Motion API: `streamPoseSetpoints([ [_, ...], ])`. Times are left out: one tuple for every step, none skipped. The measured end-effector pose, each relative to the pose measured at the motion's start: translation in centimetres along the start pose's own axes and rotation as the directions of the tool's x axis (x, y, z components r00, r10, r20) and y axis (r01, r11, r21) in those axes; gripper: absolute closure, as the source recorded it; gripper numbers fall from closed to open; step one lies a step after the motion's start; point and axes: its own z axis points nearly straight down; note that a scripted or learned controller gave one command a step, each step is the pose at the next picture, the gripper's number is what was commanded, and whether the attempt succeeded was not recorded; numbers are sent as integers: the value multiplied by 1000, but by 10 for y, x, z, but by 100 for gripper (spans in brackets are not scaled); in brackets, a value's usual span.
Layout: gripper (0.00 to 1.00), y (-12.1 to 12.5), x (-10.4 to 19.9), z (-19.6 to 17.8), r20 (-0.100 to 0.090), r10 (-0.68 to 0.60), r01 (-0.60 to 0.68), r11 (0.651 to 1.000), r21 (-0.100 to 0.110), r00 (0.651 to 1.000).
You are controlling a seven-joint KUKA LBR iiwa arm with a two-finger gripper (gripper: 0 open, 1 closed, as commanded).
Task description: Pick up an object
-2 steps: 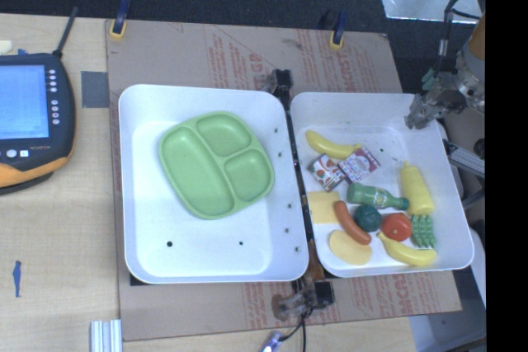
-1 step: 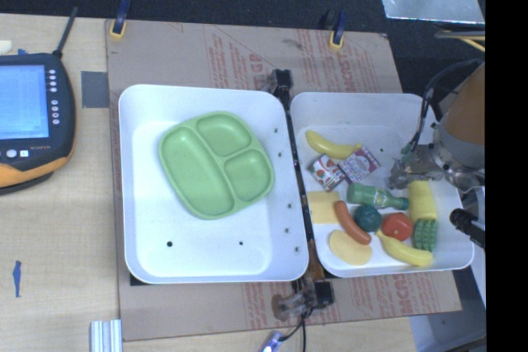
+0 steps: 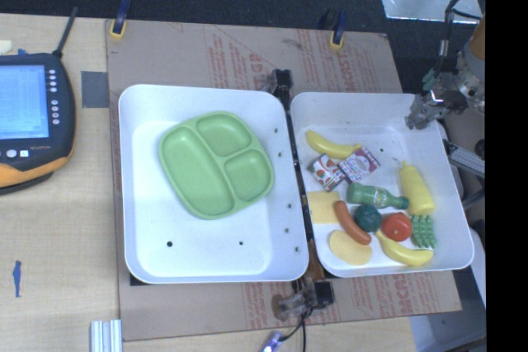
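The right bin holds several toy foods: a yellow banana, two small red-and-white cartons, a green bottle, a yellow mustard bottle, a sausage, a tomato, a dark green ball, a second banana and a yellow slice. My gripper hangs at the bin's far right corner, above its rim and apart from all the foods. Nothing shows between its fingers.
The left bin carries a green three-compartment plate. A tablet-like pendant lies at the far left of the bench. Clamps hold the cardboard underlay at the back edge.
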Motion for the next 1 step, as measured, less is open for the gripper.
streamPoseSetpoints([
  [0, -89, 9, 107, -2, -2, 2, 1000, 5, 1000],
])
